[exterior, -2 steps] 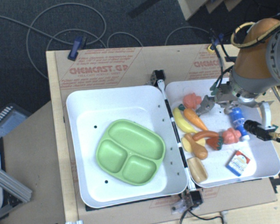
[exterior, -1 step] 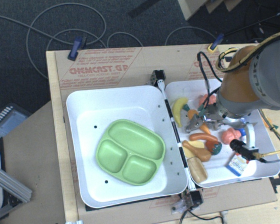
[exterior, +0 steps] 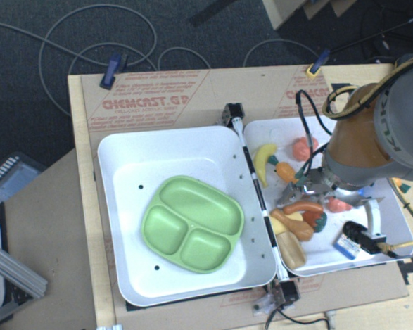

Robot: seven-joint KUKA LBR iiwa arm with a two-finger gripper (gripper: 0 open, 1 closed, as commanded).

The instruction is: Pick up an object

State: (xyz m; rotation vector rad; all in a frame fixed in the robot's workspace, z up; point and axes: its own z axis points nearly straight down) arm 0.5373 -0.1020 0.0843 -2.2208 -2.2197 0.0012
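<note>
We see the claw [exterior: 300,187] lowered among toy foods in the right bin [exterior: 402,242], just above a hot dog [exterior: 302,207]; whether it grips, we cannot tell. A banana [exterior: 264,158] lies nearby, and a green divided plate [exterior: 191,224] sits in the left bin [exterior: 121,159].

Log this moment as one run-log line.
arm: over right bin | gripper: low among toy food, grasp unconfirmed | nearby: banana, hot dog | left bin: green tray

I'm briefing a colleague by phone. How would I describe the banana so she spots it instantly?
Look at the right-hand white bin, the one crowded with toy food. Near its upper left corner, beside the divider between the bins, lies the banana. It is the sole yellow, curved piece; its neighbours are orange, pink or tan.
</note>
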